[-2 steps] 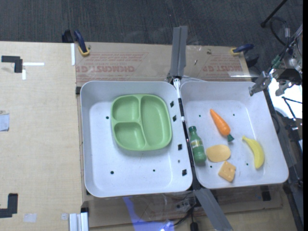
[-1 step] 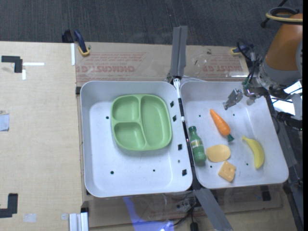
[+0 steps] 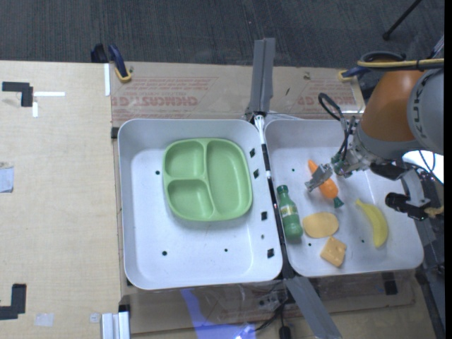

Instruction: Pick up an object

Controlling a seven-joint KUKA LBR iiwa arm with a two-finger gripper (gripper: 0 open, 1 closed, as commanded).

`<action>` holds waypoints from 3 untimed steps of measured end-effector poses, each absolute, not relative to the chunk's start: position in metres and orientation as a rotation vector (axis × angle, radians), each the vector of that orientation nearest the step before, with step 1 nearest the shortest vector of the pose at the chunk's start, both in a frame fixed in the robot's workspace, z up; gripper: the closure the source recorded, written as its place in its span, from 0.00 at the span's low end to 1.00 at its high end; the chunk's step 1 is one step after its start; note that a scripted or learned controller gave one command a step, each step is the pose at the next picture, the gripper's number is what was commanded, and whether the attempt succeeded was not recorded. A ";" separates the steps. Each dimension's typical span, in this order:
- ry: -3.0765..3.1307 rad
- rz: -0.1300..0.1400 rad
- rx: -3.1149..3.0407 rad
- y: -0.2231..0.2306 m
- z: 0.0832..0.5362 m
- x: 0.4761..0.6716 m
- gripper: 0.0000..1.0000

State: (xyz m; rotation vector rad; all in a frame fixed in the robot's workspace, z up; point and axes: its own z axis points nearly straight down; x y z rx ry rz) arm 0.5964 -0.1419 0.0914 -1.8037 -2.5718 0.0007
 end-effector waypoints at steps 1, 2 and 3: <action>-2.463 0.000 -1.954 -0.132 0.092 0.645 0.00; -2.465 -0.001 -1.955 -0.133 0.102 0.646 1.00; -2.334 0.002 -2.104 -0.066 0.191 0.632 1.00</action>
